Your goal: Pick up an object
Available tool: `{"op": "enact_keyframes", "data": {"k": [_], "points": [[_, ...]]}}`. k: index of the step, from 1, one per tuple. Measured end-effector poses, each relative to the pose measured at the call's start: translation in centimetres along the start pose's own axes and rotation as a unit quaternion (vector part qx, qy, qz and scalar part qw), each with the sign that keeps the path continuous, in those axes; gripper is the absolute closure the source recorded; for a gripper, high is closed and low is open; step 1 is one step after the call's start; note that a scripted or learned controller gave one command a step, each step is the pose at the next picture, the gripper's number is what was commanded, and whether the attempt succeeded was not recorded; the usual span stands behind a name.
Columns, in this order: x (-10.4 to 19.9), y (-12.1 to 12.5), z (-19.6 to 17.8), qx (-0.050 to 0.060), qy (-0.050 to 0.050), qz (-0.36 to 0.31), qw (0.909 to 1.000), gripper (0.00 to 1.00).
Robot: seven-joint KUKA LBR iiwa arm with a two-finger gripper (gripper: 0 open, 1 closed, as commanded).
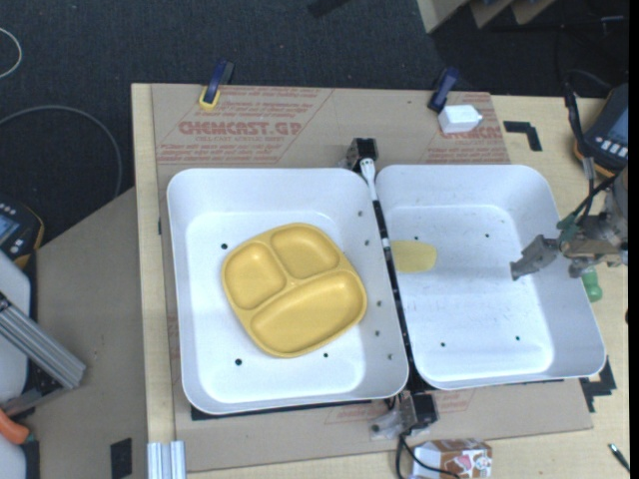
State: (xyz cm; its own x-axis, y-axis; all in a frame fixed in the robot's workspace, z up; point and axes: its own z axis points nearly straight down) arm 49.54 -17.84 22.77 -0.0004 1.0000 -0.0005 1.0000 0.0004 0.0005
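A small pale yellow object [413, 256] lies flat on the floor of the right bin [479, 352], close to its left wall. A yellow divided plate [293, 288] with three compartments sits in the middle of the left bin [200, 367]. My gripper [527, 261] reaches in over the right bin's right side, low above its floor. It is well to the right of the small yellow object, and I see nothing in its grasp.
Both bins rest on a cardboard sheet [300, 123]. A white block [459, 119] and two blue clamps [215, 80] [443, 89] sit along its far edge. A small wrapped packet [462, 459] and cables lie in front of the right bin.
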Motion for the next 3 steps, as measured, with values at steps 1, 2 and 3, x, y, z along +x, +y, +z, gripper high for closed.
{"op": "enact_keyframes", "data": {"k": [1,2,3], "points": [[9.4,-1.6,-8.1,-0.003,0.001,-0.004,1.0000,0.00],[8.9,-1.5,-8.7,-0.002,0.000,-0.001,1.0000,1.00],[14.8,-1.5,-12.2,-0.003,0.000,-0.003,1.0000,1.00]]}}
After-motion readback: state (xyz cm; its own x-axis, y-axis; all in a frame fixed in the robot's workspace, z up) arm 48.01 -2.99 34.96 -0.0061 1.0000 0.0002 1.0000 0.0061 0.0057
